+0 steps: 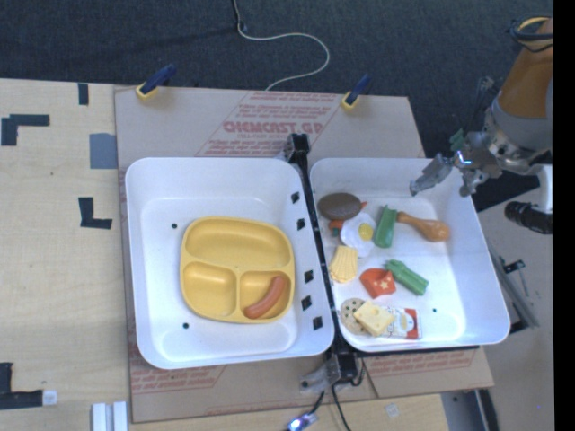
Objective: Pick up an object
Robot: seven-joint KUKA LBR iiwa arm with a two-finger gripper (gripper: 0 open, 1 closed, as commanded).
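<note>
Hovering above the right bin's (467,268) far right corner, our gripper (446,174) holds nothing, fingers spread. We judge the toy drumstick (422,225) nearest: light, rigid, slick plastic, best pinched across its narrow shank.

End effector (446,176) above right bin's (476,268) far edge, toy food inside.

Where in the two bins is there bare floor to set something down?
Free: right bin floor along its right wall, beyond the green bean and drumstick; left bin floor left of the yellow tray. Crowded: the right bin's left half, from patty to cheese.
</note>
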